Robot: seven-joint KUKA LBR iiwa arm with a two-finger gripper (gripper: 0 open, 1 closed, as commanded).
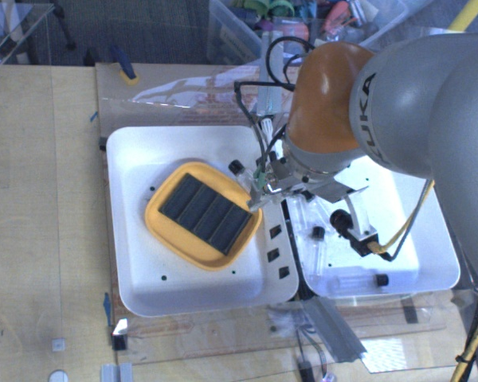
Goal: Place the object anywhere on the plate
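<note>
A yellow plate (203,226) with dark slats lies in the left bin (135,277). The end effector (259,189) hangs at the plate's right edge; its grip cannot be told.

Count on the bench: two bins, one plate, one arm.

Two white bins (135,277) sit side by side; one yellow plate (203,214) with a dark ribbed centre lies in the left bin; one grey arm (398,94) hangs over the bins' shared edge, just right of the plate.
</note>
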